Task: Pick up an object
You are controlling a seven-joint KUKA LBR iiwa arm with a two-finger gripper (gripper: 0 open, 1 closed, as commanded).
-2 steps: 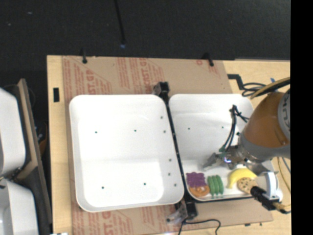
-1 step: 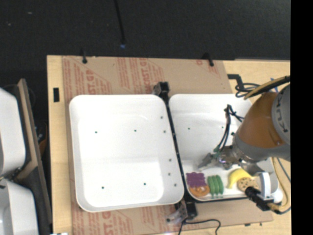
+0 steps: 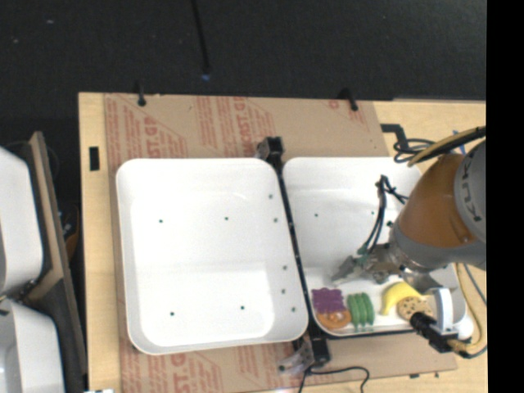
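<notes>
In the camera view, the grey arm [image 3: 442,211] reaches in from the right edge over the right bin [image 3: 327,170]. Its orange band sits above the bin's far right part, and the wrist below it bends down and to the left. The gripper [image 3: 354,267] points left, low over the bin's white floor, a little nearer the front wall than the middle. From this angle it is a small grey cluster, and whether it is wide or closed cannot be told. Nothing can be seen held in it.

The things to pick lie in a row along the front wall of the right bin, just in front of the gripper. A purple ridged toy [image 3: 329,300] is nearest the divider, overlapping an orange round piece [image 3: 332,321] that lies against the wall. A green ridged toy [image 3: 360,309] lies just beside them. Farther right, a yellow banana-shaped toy [image 3: 399,293] touches a brown speckled disc [image 3: 408,306], both partly under the wrist.

The left bin [image 3: 196,244] sits alongside on the cardboard-covered bench [image 3: 205,129].
</notes>
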